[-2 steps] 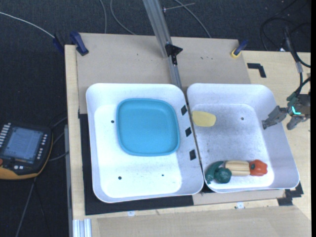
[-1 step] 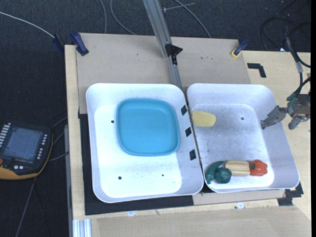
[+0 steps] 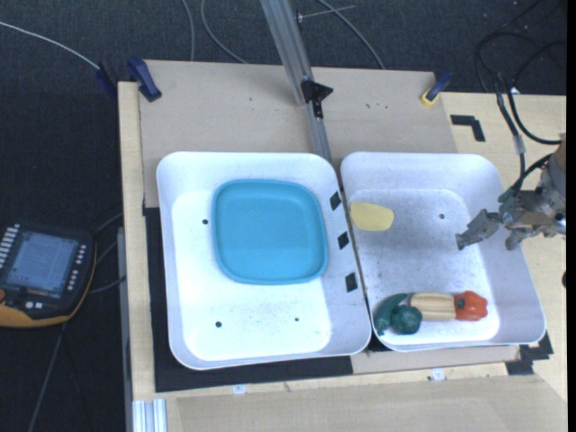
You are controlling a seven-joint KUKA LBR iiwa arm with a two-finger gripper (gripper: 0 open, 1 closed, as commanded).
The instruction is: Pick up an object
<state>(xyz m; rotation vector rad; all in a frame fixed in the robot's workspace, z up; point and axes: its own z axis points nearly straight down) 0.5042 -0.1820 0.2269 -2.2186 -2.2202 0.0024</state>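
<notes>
a small yellow piece (image 3: 372,216) lies at the right bin's (image 3: 423,165) far left; it is judged light, stiff, best pinched across. the end effector (image 3: 490,230) hangs nearby; whether anything is gripped cannot be told.

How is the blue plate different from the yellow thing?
The blue plate is much bigger than the yellow piece. The plate is square with rounded corners and a raised rim; the yellow piece is a small flat oval. The plate lies in the left bin, taking up much of its floor; the yellow piece lies in the right bin, near its left wall. Both lie flat and untouched.
</notes>
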